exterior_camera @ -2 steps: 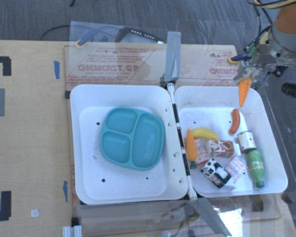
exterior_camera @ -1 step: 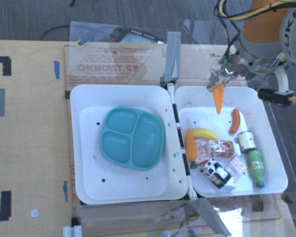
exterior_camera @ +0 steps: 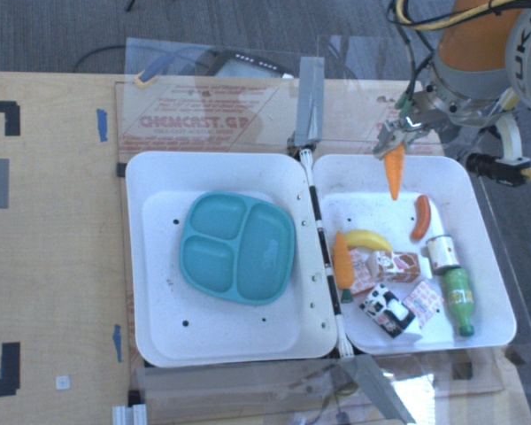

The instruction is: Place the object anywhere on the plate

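The claw [exterior_camera: 396,142] hangs over the back edge of the right bin [exterior_camera: 491,237] with a carrot [exterior_camera: 394,172] dangling from it, thick end up between the fingers, tip pointing down, clear of the bin floor. So the claw is pinching the carrot by its top, and that looks like a thin hold on a tapered thing.

The job now, as I read it, is the carry: across the ridge where the two bins meet and over to the teal plate [exterior_camera: 239,247], which sits in the middle of the left bin [exterior_camera: 150,237]. Keep the carrot high enough for its tip to pass that ridge, move smoothly so it doesn't swing loose, and let go low over one of the plate's compartments so it doesn't roll off.

Hard to read: how much of the carrot's top sits inside the fingers, since the wrist and cables crowd that spot. The arm [exterior_camera: 491,25] itself is cut off at the upper right. In the right bin, a banana [exterior_camera: 365,238], a sausage [exterior_camera: 420,217] and a green bottle [exterior_camera: 458,299] lie in a jumble with half-covered packets.
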Available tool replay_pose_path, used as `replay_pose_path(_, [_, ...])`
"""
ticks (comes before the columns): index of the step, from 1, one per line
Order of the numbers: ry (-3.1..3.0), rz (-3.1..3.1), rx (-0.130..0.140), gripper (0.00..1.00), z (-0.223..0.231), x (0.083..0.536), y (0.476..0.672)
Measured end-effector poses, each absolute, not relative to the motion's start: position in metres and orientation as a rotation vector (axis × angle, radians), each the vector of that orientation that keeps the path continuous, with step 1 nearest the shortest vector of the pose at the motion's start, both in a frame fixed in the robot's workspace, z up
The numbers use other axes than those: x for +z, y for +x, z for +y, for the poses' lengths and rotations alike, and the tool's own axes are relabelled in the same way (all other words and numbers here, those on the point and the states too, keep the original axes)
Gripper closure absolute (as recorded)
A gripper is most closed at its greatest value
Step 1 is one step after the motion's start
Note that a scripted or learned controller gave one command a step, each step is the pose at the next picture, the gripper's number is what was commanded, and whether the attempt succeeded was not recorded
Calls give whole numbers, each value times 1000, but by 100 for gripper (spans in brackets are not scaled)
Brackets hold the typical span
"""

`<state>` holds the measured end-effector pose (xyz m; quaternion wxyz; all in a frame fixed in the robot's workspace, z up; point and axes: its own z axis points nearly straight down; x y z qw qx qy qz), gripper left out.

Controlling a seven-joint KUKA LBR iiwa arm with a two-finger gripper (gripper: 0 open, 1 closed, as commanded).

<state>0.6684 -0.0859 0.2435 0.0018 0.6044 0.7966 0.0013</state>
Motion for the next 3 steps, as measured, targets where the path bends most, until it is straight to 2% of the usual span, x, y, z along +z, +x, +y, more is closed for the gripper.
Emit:
replay_pose_path(1, [1787, 2585, 0, 100, -11, 185, 667])
replay_pose_path(2, [1983, 2441, -4, 100, 81, 184, 638])
replay_pose_path(3, [1983, 2439, -1, 0, 80, 185, 639])
